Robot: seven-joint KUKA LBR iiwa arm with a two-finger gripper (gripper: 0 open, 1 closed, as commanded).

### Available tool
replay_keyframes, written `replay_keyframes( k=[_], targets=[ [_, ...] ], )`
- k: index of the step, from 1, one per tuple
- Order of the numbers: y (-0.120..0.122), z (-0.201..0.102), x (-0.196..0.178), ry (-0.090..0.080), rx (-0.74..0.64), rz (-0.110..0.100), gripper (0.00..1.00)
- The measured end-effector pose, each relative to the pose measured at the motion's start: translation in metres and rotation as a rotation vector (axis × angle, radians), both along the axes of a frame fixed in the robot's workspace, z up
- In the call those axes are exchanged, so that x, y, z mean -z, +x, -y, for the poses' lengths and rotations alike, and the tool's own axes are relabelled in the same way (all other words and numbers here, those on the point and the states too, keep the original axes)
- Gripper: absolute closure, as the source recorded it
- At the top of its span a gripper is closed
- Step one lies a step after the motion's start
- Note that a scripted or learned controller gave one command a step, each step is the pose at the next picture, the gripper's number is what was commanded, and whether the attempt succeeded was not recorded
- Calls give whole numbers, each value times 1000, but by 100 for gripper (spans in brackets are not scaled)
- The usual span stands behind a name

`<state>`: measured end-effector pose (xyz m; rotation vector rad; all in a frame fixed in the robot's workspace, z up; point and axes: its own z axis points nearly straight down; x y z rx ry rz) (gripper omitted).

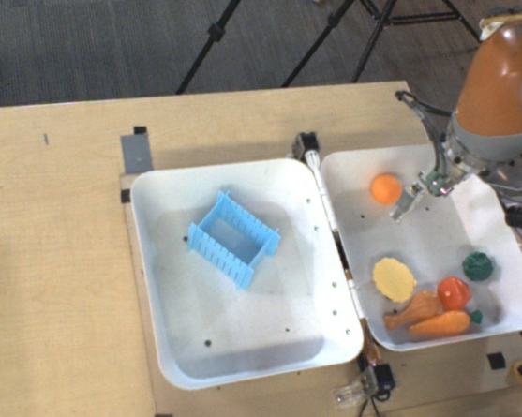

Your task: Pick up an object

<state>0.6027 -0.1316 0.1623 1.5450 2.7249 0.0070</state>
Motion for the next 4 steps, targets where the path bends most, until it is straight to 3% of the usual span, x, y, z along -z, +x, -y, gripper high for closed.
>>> replay_keyframes(
  k=[1, 2, 3, 4],
  targets=[
    [43, 9, 74, 1, 160, 1, 0],
    [64, -29, 74, -9, 161, -13, 0],
    [69, -32, 60, -8, 153, 1, 100],
    [68, -84, -26, 2, 104, 0, 100]
  ],
)
